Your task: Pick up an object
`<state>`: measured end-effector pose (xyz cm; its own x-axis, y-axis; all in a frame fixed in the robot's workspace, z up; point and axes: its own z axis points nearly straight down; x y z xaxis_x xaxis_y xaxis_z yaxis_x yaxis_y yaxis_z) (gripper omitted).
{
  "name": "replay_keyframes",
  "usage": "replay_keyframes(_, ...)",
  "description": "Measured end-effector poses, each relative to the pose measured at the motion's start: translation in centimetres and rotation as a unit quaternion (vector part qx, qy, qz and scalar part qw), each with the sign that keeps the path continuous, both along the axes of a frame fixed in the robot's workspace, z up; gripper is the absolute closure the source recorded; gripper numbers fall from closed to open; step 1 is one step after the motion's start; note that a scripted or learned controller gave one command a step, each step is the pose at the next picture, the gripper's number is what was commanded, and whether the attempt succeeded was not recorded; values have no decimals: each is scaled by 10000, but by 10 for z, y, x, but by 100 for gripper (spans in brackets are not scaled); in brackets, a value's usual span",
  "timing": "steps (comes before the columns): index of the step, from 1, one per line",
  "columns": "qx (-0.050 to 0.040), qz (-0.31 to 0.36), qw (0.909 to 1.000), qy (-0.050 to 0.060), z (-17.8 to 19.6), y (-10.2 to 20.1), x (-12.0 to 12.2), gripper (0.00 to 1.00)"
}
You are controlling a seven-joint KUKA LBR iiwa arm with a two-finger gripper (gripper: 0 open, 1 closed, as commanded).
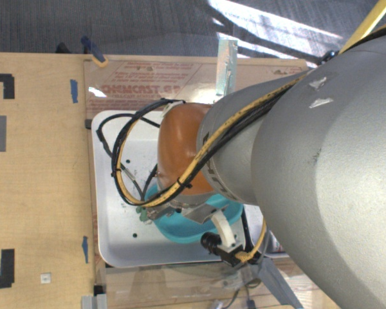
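My grey arm reaches in from the right and covers most of the white bin. Its orange band hangs over the middle of the bin, and the wrist points down into it, hiding the gripper underneath. A teal, bowl-like object lies in the bin directly below the wrist, with only its lower-left rim visible. A small green piece sits at the teal object's left edge. I cannot see whether anything is held.
Black and yellow cables loop out from the wrist over the bin's left half. A small dark speck lies on the bin floor. The tan bench with black marks stretches to the left, beyond the bin's left wall.
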<state>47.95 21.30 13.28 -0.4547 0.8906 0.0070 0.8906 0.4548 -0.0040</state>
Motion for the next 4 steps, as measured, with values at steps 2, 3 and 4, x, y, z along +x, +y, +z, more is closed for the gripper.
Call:
replay_keyframes(2, 5, 1084, 9941, -32, 78, -8, 0, 100)
replay_keyframes(3, -28, -318, 9995, -21, 74, 3, -1, 100)
replay_keyframes(4, -20, 1303, 9915, -30, 103, 4, -1, 100)
